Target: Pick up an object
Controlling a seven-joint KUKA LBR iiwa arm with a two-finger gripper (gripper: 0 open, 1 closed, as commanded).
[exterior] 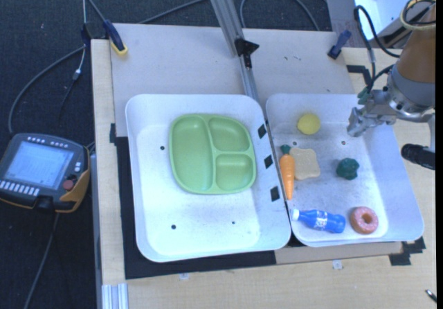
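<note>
Right of the green plate (pixel 181 155), we see the arm (pixel 419 68) cut off by the picture's edge, and it hides the far corner of the right bin (pixel 398 183). The label on the blue bottle (pixel 320 219), also right of the plate, is too small for us to read.

Robotics lab: teach pendant (pixel 40 170) and loose cables (pixel 83 10) on dark carpet (pixel 41 58) beside taped bench (pixel 173 58).

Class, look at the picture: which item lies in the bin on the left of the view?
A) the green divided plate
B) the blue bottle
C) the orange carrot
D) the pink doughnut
A: the green divided plate sits in the left bin, whereas the pink doughnut, the orange carrot and the blue bottle all lie in the right bin.
</note>
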